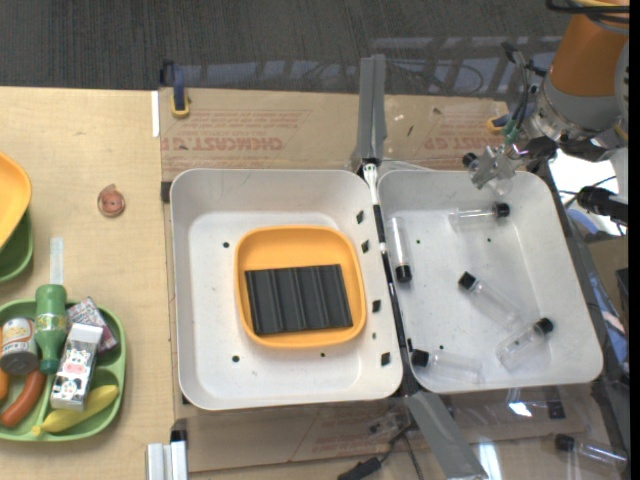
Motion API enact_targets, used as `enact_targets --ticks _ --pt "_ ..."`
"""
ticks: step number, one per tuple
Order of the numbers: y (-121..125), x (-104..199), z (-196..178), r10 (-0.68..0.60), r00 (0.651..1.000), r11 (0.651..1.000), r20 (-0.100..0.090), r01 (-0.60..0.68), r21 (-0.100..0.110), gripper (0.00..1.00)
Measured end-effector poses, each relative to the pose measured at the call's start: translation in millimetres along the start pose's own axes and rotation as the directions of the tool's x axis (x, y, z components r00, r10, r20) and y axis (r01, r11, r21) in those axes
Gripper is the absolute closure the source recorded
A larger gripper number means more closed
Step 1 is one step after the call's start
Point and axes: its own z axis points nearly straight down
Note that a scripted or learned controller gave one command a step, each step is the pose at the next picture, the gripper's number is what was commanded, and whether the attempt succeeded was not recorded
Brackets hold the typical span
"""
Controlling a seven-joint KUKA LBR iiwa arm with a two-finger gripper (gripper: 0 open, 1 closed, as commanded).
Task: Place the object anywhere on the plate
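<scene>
Near edge, right bin (575, 368): several clear vials with black caps lying loose on the floor. One near the front right at (527, 338), long axis slanting from lower left up to its cap at upper right. Another mid-bin (490, 294), cap toward upper left, body running down to the right. A third along the left wall (399, 251), lying almost straight near to far, cap at the near end. One more toward the back (478, 215), lying roughly left to right, cap at the right.

Left bin (200, 368): yellow plate (298, 243) with a dark ribbed insert; nothing resting on it. Judged: placement not yet done, pick still outstanding.

Far right corner: gripper (497, 160) hanging over the back rim of the right bin, nothing visible between it and any vial. Cannot tell whether spread or closed.
</scene>
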Motion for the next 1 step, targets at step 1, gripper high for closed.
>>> enact_targets --ticks 1 --pt "3.0 12.4 1.1 -0.259 0.966 0.966 -0.003 0.259 0.002 1.0"
